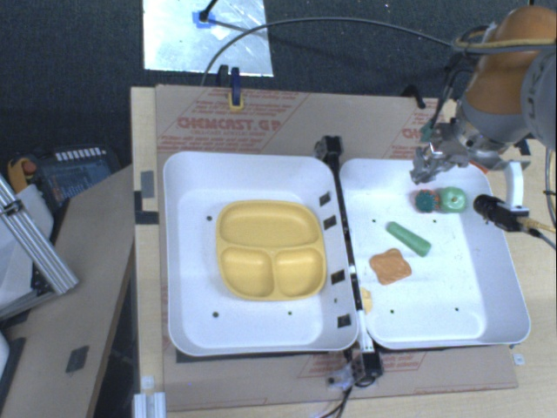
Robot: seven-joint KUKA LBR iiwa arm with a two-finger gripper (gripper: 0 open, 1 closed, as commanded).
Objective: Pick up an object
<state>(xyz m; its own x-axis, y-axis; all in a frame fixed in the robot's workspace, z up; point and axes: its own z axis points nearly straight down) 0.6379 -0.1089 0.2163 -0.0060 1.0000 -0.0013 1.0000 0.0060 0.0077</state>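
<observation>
We cannot tell how the fingers stand: the gripper (426,169) hangs over the right bin's (487,320) far side, with nothing visibly held. Just beside it lie a teal piece (426,201) and a green ring (452,200); a green stick (408,239) and orange slab (390,266) lie nearer mid-bin. The yellow tray (270,249) sits in the left bin (187,233). We judge the pick not yet made; closing and lifting remain.

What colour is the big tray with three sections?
Yellow. The tray shows in the camera view.
</observation>
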